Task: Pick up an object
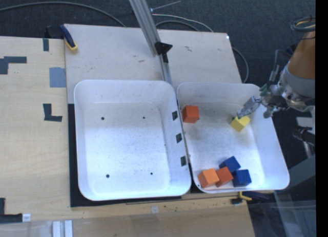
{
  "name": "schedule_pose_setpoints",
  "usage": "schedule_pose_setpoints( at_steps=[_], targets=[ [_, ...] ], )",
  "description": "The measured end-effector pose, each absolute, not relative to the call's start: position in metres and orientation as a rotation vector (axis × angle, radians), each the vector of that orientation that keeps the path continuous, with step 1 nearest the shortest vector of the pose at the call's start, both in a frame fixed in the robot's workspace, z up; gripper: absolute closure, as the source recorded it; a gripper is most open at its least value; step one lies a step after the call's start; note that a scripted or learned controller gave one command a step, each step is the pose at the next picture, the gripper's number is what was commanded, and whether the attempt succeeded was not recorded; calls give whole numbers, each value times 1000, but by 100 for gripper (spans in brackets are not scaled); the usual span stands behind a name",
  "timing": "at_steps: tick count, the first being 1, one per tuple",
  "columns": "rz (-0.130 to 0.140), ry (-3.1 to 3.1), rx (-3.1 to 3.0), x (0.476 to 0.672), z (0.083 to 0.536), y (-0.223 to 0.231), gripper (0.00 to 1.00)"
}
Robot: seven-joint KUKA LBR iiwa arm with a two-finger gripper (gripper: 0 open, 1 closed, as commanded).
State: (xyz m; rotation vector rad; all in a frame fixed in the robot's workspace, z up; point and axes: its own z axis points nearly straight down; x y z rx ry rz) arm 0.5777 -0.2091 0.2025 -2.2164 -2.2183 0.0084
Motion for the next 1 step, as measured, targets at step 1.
schedule_pose_setpoints(
  at_steps=[1],
  targets=[
    [7,-2222,-2217,599,88,-209,0]
  ],
)
